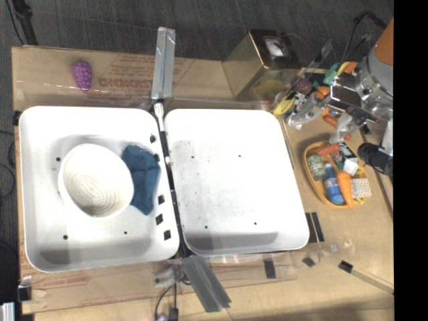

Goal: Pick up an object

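A white woven dome-shaped object (97, 179) lies in the left bin (40, 246), left of its middle. A crumpled blue cloth (142, 176) rests against the dome's right side, close to the divider between the bins. My gripper (345, 120) hangs outside the bins, beyond the right bin's (227, 179) far right corner and over the bench. It is well away from both objects. The grey wrist with its orange band (383, 42) reaches in from the upper right.
A yellow dish (334, 174) of small colourful items sits on the bench right of the right bin, just below the gripper. More small items (307, 99) cluster by the bin's far right corner. A purple object (82, 74) lies beyond the left bin.
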You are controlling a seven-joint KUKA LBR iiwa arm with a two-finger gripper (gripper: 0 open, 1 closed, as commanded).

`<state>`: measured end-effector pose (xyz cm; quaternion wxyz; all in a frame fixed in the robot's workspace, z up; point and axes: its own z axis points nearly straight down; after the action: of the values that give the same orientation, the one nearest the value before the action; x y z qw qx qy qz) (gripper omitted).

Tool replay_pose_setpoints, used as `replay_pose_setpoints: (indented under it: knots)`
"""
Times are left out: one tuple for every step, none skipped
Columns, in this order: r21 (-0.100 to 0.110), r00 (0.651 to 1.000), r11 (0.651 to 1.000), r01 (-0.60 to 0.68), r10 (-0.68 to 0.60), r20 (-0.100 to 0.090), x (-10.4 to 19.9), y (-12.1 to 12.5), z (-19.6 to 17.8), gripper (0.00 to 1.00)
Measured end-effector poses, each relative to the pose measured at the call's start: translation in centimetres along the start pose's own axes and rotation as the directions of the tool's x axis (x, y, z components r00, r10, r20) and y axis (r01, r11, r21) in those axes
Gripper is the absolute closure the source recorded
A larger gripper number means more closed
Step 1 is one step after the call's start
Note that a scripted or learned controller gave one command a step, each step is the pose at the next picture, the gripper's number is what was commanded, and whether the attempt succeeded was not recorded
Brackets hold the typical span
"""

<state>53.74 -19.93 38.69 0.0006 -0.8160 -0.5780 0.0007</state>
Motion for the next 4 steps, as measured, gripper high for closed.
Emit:
replay_pose_setpoints:
  knots:
    - [0.000, 0.932, 0.932, 0.362, -0.362, 0.000, -2.2, -5.7, 0.6, 0.00]
    - [0.001, 0.876, 0.876, 0.482, -0.482, 0.001, 3.0, 8.7, 6.4, 0.00]
    - [0.001, 0.663, 0.663, 0.748, -0.748, -0.001, 0.4, 4.3, 8.8, 0.00]
    - [0.000, 0.617, 0.617, 0.787, -0.787, 0.000, -0.4, 1.8, 6.6, 0.00]
